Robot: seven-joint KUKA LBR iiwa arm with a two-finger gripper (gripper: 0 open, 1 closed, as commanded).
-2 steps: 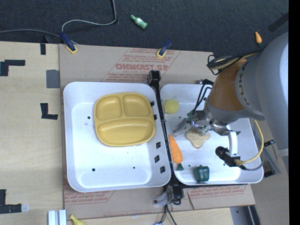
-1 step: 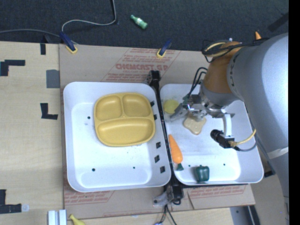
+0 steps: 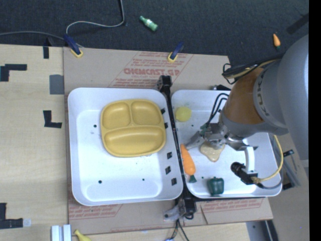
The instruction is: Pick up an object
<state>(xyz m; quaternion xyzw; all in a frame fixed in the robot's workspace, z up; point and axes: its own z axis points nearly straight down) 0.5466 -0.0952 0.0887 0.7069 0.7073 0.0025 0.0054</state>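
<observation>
The right bin [image 3: 200, 98] holds a yellow ball [image 3: 183, 114] near its left wall, an orange carrot [image 3: 188, 161] lower down, a green pepper [image 3: 215, 186] near the front edge, and a pale cream lump [image 3: 211, 152] in the middle. My gripper [image 3: 214, 138] hangs low over the cream lump, right at its top edge. The wrist covers the fingertips, so their spacing is hidden. The arm with its orange band [image 3: 246, 102] reaches in from the right.
In the left bin [image 3: 80, 149] lies a yellow divided plate [image 3: 133, 127]. A black divider [image 3: 171, 129] runs between the bins. Both bins sit on brown cardboard [image 3: 140, 69]. A small green object [image 3: 149, 23] lies on the dark floor behind.
</observation>
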